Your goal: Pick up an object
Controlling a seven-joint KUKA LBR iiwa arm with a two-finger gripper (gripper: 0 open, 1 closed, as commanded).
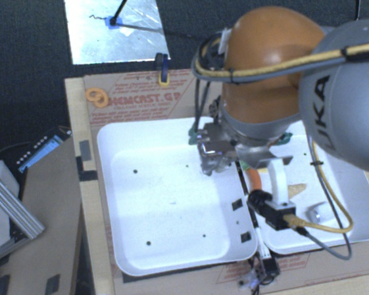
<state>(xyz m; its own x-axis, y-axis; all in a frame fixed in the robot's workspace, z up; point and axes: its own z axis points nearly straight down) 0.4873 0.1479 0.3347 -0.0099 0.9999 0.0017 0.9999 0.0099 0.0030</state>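
Camera view, looking down on the table (49, 212): my tool (210, 155) hung at the far right side of the left bin (137, 251), just beside the wall it shares with the right bin (368, 222), under the orange band (269, 48) of my grey arm (348, 102). From this angle the wrist covered much of the tool, and I could not tell whether it was open or closed. Nothing could be seen gripped in it.

The things I might have picked lay in the right bin. An orange object (257, 179) was close to the dividing wall, with a tan wedge-shaped piece (298, 190) just beyond it. A pale shiny item (316, 213) lay nearer the front, and a scrap of green (284, 138) was half hidden at the edge of my wrist. They were too small in the view for me to name them more closely. The floor of the left bin beside the tool showed white, marked by a few small dark dots.

By my reading, the pick was not yet made: no object was off the bin floor, and the tool stood on the other side of the wall from all of them. Left to do, as I judged it, was the whole job: cross to the right bin, come down over one piece, close on it and lift it clear.
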